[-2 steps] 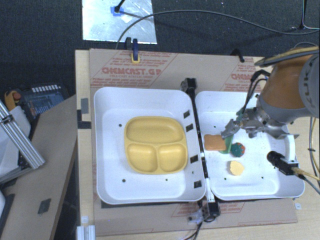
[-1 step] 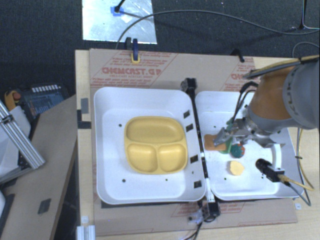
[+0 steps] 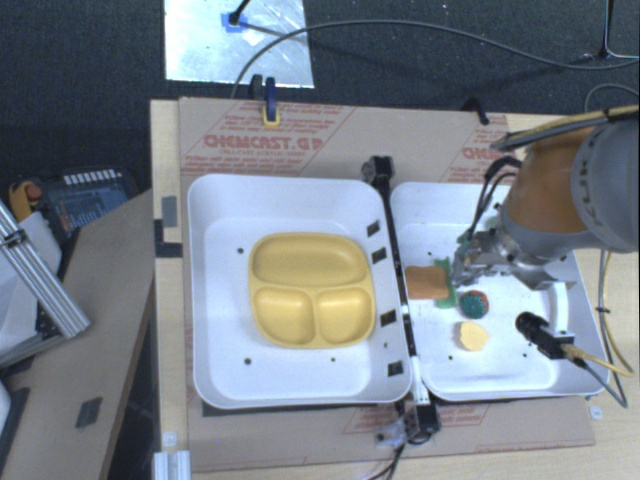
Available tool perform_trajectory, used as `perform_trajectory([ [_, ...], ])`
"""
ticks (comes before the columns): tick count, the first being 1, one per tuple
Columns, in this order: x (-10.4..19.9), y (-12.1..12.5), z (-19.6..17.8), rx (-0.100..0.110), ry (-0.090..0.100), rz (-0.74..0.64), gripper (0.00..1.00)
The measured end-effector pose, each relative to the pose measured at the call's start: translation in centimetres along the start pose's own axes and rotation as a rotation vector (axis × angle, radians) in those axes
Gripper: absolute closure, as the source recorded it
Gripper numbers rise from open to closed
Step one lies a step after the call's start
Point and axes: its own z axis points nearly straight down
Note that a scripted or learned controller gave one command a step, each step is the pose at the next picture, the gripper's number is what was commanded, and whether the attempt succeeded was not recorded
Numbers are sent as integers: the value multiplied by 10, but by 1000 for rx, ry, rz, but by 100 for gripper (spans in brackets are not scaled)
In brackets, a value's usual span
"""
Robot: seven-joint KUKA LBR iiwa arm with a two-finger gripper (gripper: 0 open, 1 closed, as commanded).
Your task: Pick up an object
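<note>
Camera view: the arm (image 3: 565,193) reaches in from the right, and its end effector (image 3: 466,268) is down low in the right bin (image 3: 440,373), right over the cluster of small things there. Whether it is spread or pressed together cannot be told from this angle. Beneath it lies a brown piece (image 3: 426,283), touching or just beside the tip; a green-and-red ball (image 3: 474,303) sits just beside that, and a pale yellow disc (image 3: 473,337) a little nearer the front wall. Nothing looks lifted yet, so by this judgement the grasp and the raise both remain to be done. The left bin (image 3: 215,368) carries a yellow divided tray (image 3: 310,288). Both bins rest on a cardboard-covered surface (image 3: 300,133), with dark carpet (image 3: 80,58) behind and a shiny metal sheet (image 3: 240,28) lying on it.
</note>
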Motion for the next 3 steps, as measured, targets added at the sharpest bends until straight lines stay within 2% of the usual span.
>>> perform_trajectory([
  [2,0,0,-95,-6,-1,-3,100],
  [3,57,5,-107,-2,2,-9,100],
])
